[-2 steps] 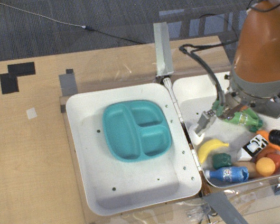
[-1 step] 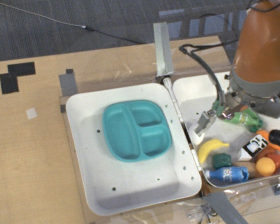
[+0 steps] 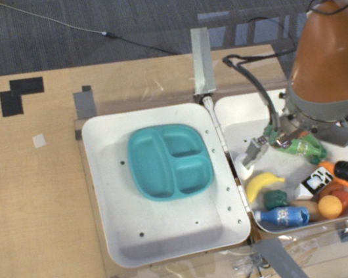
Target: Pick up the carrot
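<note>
the carrot [image 3: 335, 174] lies in the right bin [image 3: 243, 116], its long axis slanting toward the lower right, mostly hidden under a black part, while the gripper [image 3: 285, 137] hovers nearby, its jaws' state impossible to tell.

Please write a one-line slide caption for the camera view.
Tool over the right bin of toys, carrot nearby; teal plate in the left bin.

orange carrot [image 3: 338, 178], right bin, partly hidden
</note>
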